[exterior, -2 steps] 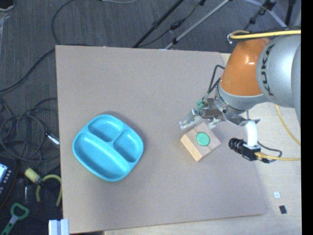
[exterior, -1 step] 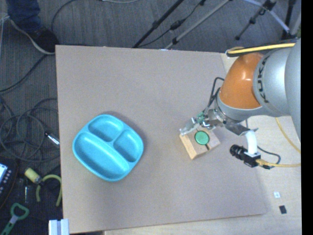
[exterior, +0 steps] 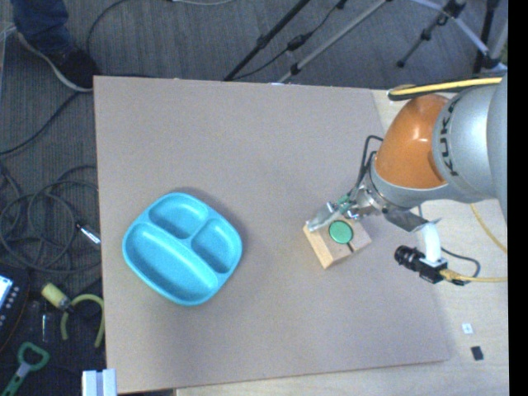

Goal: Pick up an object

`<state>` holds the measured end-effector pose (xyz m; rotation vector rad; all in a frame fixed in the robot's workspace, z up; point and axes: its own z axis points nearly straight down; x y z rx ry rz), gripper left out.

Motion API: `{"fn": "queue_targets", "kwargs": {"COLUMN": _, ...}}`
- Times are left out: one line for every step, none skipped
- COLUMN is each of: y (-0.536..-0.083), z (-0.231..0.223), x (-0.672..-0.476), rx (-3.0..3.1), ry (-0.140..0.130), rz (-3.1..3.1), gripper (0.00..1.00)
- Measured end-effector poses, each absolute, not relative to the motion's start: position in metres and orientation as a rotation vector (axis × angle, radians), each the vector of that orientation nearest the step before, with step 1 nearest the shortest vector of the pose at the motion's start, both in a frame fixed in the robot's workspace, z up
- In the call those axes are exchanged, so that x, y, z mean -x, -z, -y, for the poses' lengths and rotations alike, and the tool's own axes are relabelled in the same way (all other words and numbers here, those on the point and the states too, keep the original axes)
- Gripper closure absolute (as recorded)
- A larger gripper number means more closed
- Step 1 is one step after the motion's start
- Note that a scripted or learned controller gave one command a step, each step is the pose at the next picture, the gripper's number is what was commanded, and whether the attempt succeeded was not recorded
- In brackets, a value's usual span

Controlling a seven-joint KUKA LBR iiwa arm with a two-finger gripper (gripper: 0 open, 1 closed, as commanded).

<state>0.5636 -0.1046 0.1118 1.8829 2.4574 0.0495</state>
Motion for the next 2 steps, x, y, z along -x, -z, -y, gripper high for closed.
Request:
{"fn": "queue_targets", "kwargs": {"y": -0.112, "z": 0.107, "x": -0.566, "rx": -1.809, "ry": -0.043, "rz": -2.515, "gripper": 0.0}}
{"fn": "queue_targets", "kwargs": {"y": -0.112, "z": 0.11, "x": -0.579, "rx": -1.763, "ry": -0.038, "rz": -2.554, "gripper": 0.0}}
